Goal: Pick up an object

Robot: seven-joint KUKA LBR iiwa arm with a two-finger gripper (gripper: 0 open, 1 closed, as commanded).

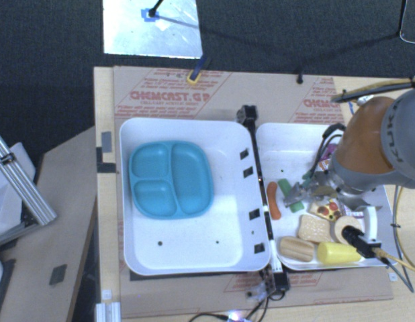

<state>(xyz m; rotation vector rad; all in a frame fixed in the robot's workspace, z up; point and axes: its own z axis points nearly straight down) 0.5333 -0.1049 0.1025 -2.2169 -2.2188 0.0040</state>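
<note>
dark carpet floor (46, 59) surrounds the tan worktop (107, 200). a shiny metal sheet (152, 19) lies beyond the worktop's far edge. printed brown cardboard (167, 96) covers the worktop's far part.

Bench (107, 180): bears cardboard sheet (167, 96)
Sheet: carries two white bins, left bin (187, 247) away from gripper, right bin (288, 146) beneath it

Right bin (288, 139) front crowded with toy food (315, 240), upper part free; left bin (194, 247) open beside blue tray (171, 178); gaps probably narrow.

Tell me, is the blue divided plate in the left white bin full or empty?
Empty: all three compartments of the blue divided plate show bare blue.
</note>
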